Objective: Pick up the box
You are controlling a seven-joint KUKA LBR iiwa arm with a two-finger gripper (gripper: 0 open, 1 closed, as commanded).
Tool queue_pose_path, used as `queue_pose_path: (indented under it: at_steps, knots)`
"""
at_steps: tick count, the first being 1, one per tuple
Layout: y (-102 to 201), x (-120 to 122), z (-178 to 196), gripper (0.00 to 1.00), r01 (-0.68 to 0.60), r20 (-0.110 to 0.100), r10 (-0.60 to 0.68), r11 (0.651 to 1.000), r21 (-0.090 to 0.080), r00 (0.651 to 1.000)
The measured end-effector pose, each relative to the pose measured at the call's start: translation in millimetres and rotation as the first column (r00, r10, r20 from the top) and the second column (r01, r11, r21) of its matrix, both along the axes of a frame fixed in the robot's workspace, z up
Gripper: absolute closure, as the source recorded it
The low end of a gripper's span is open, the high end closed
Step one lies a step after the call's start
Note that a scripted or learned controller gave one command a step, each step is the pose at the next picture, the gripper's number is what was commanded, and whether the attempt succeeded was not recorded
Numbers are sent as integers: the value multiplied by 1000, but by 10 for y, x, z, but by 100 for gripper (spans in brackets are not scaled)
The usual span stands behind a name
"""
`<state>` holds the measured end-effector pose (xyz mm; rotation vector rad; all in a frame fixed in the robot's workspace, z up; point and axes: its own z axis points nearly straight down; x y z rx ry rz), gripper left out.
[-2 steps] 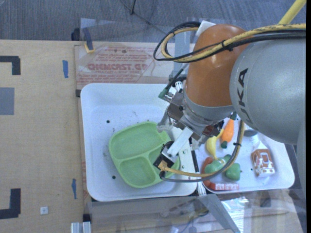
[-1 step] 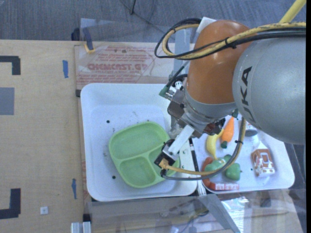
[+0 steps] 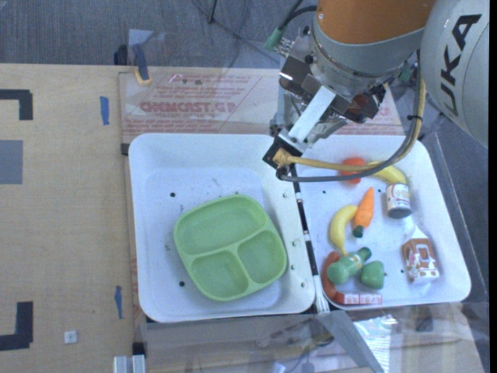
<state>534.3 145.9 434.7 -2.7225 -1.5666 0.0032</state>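
The box (image 3: 420, 259) is a small brown and white carton lying at the near right of the right bin (image 3: 444, 208). The gripper (image 3: 354, 112) hangs under the grey and orange wrist over the far edge of the right bin. That puts it well away from the box, up and to the left of it. Nothing shows held beneath the gripper. The wrist body hides most of it.
The right bin also holds a banana (image 3: 342, 225), a carrot (image 3: 363, 210), a small can (image 3: 398, 200), an orange-red fruit (image 3: 353, 166), green toy vegetables (image 3: 356, 269) and a flat red and white packet (image 3: 362, 298). A green divided plate (image 3: 229, 256) lies in the left bin (image 3: 155, 169).
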Motion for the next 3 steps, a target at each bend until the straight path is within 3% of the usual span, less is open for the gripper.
queue_pose_path:
  at_steps: [1, 2, 3]
  knots:
    - [599, 508, 0, 100, 114, 2, -114, 993, 0, 993]
    - [782, 884, -260, 100, 331, 4, -331, 944, 3, 944]
    - [775, 997, -390, 100, 434, 3, -434, 901, 2, 901]
